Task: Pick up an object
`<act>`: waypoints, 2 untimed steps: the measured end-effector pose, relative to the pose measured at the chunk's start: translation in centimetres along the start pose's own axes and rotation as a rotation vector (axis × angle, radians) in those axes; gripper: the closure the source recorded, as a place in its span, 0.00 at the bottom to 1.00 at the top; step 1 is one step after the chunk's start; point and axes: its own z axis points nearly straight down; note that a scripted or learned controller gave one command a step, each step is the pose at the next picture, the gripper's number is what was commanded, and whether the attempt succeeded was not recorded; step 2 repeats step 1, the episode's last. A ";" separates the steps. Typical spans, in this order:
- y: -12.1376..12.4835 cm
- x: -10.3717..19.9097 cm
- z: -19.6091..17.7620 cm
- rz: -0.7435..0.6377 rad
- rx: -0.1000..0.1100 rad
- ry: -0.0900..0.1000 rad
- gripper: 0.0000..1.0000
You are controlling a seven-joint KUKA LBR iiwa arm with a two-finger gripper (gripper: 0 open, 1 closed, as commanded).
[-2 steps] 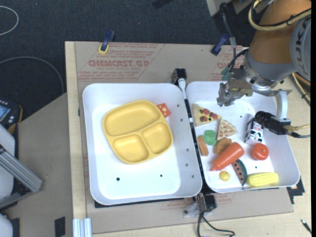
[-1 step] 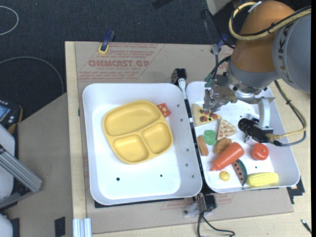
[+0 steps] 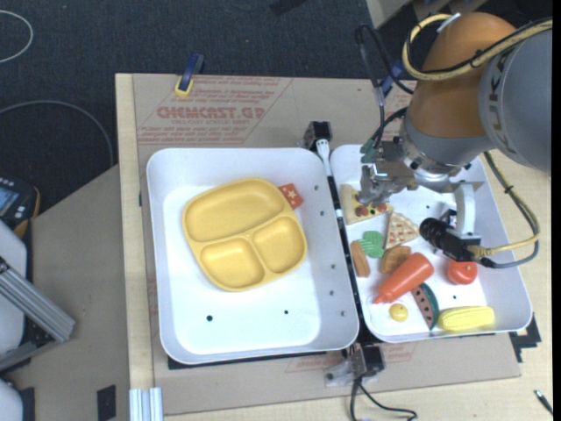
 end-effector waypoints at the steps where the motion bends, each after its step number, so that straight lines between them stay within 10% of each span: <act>1: 0.3 1.6 -0.5 -0.003 -0.004 0.001 1.00; 2: 0.3 1.6 -0.5 -0.003 -0.004 0.001 1.00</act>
